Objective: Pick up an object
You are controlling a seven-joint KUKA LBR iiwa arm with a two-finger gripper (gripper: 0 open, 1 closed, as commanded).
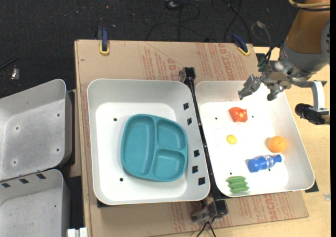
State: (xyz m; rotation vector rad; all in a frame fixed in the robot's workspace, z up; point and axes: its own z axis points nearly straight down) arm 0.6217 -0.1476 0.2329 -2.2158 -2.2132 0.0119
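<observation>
The grey two-finger gripper (261, 90) hangs over the far edge of the right shallow white bin (299, 165), its two dark fingers spread apart with nothing between them. In that bin lie five things, all apart from one another: a small red-orange block-like toy (238, 114) nearest the gripper, just near of it; a little yellow round piece (231, 138) toward the bin's left; an orange ball (277, 144) to the right; a blue plastic bottle (264, 163) lying on its side near of the ball; and a green ribbed toy (237, 184) by the near edge. The left shallow white bin (100, 125) holds a teal plastic plate with three compartments (154, 147)
</observation>
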